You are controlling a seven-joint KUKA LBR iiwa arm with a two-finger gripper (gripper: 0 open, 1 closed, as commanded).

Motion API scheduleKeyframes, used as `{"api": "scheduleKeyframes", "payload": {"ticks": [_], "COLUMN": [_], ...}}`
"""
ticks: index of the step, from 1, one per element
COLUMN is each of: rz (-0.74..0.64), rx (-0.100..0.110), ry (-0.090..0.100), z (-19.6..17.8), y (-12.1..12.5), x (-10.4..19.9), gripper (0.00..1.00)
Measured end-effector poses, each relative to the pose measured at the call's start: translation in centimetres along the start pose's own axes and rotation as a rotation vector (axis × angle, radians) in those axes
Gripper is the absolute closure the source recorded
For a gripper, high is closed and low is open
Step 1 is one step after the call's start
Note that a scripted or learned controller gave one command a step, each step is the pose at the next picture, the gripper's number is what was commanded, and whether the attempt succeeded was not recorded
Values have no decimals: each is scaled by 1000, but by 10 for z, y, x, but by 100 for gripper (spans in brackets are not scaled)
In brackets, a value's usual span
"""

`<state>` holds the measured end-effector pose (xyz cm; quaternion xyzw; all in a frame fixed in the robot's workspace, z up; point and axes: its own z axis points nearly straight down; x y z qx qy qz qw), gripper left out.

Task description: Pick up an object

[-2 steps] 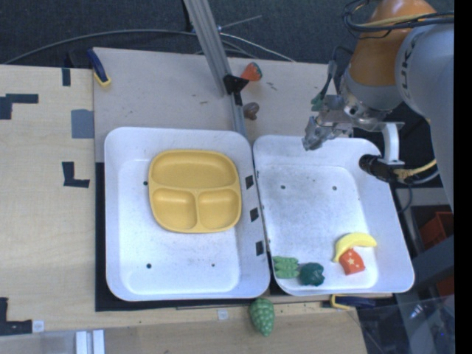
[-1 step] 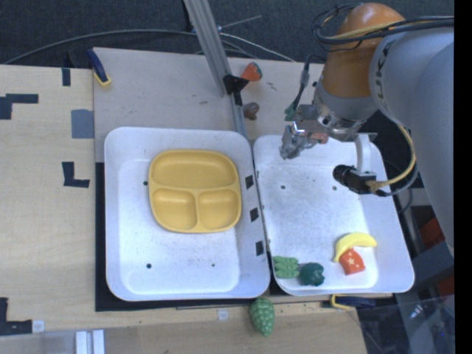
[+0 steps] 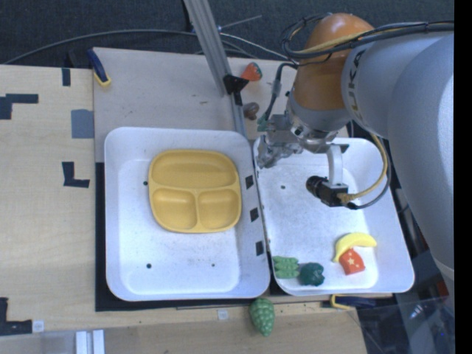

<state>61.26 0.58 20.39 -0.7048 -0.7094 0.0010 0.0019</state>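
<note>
My gripper (image 3: 271,152) hangs over the far left corner of the right bin (image 3: 317,227), under the grey arm with its orange band. At that bin's near edge lie a yellow banana (image 3: 355,242), a red block (image 3: 352,262) touching it, a green leafy toy (image 3: 285,266) and a dark green broccoli-like toy (image 3: 312,273). All four lie well away from the gripper, toward the front. The fingers are small and dark against the bin wall.
A yellow divided plate (image 3: 195,190) lies in the left bin (image 3: 129,264). A green grape bunch (image 3: 262,315) sits on the bench in front of the bins. A metal pole (image 3: 210,43) rises behind the bins, with small toys (image 3: 252,71) near its base.
</note>
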Motion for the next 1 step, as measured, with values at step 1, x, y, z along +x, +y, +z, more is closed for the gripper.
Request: {"api": "scheduleKeyframes", "payload": {"ticks": [1], "rz": [-1], "rx": [-1], "ry": [0], "z": [-4], "y": [-7], "x": [51], "gripper": [100]}}
